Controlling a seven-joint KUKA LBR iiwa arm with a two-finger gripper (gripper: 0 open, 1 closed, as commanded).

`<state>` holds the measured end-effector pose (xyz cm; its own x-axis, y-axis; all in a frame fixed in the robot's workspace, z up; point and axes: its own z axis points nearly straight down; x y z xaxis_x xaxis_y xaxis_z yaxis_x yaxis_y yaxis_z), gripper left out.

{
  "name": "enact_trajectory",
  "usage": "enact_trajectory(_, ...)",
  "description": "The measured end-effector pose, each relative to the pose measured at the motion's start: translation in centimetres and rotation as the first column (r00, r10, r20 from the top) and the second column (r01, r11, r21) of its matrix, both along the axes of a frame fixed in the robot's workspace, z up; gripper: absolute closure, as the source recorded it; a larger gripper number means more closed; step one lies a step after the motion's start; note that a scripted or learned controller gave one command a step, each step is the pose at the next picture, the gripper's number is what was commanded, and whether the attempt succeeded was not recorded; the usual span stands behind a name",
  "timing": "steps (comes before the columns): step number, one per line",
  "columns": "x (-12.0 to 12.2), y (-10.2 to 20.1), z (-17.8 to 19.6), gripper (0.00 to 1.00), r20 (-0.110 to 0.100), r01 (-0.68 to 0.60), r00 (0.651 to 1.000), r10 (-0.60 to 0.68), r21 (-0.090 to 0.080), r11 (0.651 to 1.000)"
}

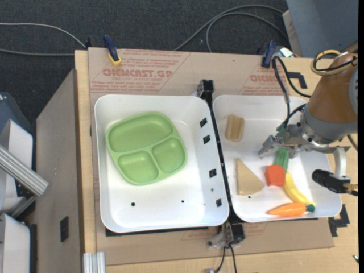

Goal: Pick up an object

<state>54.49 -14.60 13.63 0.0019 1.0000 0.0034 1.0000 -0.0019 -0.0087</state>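
A: Any writing you can read?

B: Red print on the brown cardboard sheet under the bins: "CHEMCAST GP", printed twice along the top, the right one partly covered by cables. The smaller lines below it are too fine to read.

A: What is hard to make out?

B: The tool. It sits low over the right bin, right above the green top of the orange-red carrot-like piece, and I cannot tell how it is set or whether it has anything. The arm's body covers the bin's right side.

A: And the things to pick?

B: All in the right bin: a tan block near the top, a tan wedge lower down, the yellow banana just beside the carrot-like piece, and an orange carrot at the bottom edge.

A: The left bin?

B: A green divided plate, three compartments.

A: The surroundings?

B: The desk carries the cardboard, held by blue clamps. Dark carpet lies beyond, with cables across it.
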Motion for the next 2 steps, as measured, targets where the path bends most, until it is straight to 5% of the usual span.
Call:
enact_trajectory(1, 0.2, 0.0, -4.9, 0.00, 0.011, -0.001, 1.000, 0.001, -0.003, 1.000)
enact_trajectory(2, 0.5, -0.2, -3.3, 1.00, 0.022, 0.000, 1.000, 0.000, -0.009, 1.000)
